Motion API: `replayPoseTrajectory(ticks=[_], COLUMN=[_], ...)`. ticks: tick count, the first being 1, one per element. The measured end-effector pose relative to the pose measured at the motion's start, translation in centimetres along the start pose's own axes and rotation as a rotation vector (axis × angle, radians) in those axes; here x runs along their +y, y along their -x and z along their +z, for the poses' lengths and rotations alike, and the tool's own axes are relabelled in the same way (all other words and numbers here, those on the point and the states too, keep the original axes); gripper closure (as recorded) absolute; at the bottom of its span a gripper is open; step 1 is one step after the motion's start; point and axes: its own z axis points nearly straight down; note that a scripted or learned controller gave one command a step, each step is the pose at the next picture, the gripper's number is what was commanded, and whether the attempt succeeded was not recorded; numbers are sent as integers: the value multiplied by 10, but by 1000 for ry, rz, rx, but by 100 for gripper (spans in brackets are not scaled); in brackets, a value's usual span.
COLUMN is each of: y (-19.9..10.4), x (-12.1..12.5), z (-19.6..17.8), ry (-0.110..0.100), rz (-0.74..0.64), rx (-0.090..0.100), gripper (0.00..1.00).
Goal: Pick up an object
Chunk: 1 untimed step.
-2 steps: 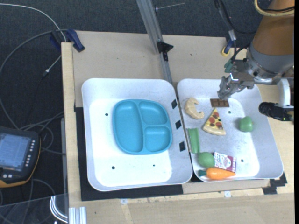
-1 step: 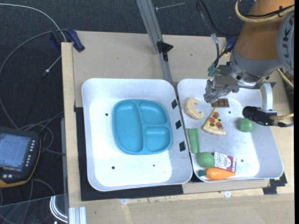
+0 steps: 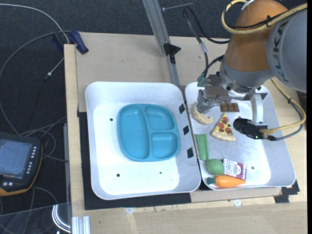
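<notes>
- Arm reaches in from the right and sits over the back of the right bin.
- Gripper points down at the bin's back-left corner, right above a pale curved piece (banana-like, hard to be sure).
- Finger state: cannot tell, wrist blocks the tips; nothing visibly held.
- Pizza slice lies just right of the pale piece, towards the bin's middle.
- Green stick lies along the bin's left wall, in front of the pale piece.
- Green ball, pink carton and carrot cluster at the bin's front-left.
- Left of the right bin: left bin holding a blue divided plate.
</notes>
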Motion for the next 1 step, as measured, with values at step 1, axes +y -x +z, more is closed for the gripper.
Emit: replayPoseTrajectory(ticks=[1], y=[-46], x=[-3], z=[1], ry=[1], rz=[0], rx=[0], gripper=[100])
